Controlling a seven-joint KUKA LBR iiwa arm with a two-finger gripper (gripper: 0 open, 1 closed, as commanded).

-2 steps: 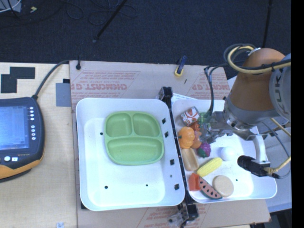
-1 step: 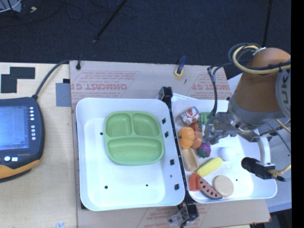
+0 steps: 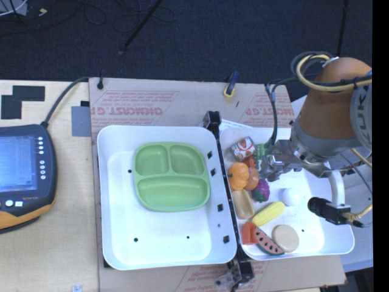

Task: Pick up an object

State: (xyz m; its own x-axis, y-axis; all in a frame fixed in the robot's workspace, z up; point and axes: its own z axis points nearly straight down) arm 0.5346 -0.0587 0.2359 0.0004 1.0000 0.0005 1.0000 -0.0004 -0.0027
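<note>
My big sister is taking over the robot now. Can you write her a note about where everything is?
Claw: low in the right bin, over the toy food. I can't tell if it is open or shut, and nothing shows in its grip.
Right bin: orange fruit, purple fruit, corn cob, watermelon slice, a round tan piece and a white ball.
Left bin: a green divided plate.
Done: nothing lifted yet.
Left: grab one thing and lift it.

camera view | fixed overhead | slanted down | both bins (image 3: 115, 181) framed
</note>
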